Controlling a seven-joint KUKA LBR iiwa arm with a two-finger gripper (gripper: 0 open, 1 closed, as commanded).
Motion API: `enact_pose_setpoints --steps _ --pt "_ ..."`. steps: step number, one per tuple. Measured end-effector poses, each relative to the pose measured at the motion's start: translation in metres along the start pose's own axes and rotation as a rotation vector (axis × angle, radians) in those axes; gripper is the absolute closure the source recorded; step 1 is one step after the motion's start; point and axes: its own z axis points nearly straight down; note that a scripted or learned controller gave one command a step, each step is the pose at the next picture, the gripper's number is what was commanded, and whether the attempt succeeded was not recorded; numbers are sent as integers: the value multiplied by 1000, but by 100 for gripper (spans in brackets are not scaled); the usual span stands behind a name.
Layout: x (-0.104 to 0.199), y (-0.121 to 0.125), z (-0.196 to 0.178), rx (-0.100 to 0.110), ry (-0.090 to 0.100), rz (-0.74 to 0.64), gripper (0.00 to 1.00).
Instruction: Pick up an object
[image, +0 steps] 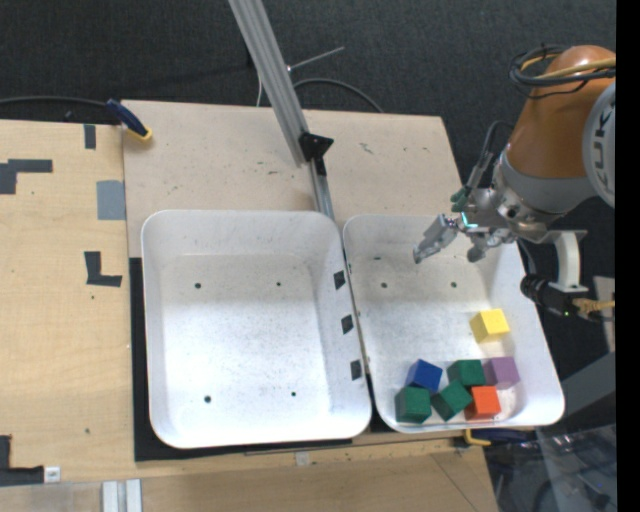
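Blocks crowd the near corner of the right bin (385, 300): two green cubes (413, 404), a blue one (424, 374), an orange one (485, 401) and a purple one (502, 370), with a yellow cube (491, 323) apart, farther back. The left bin (165, 300) lies alongside. Beyond, the gripper (455, 243) hovers spread and empty over the right bin's far end; the approach step appears underway, and next it must descend onto one block.
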Motion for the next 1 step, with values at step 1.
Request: enact_pose_setpoints --steps 1 --pt "0 1 -3 -5 -1 -1 0"
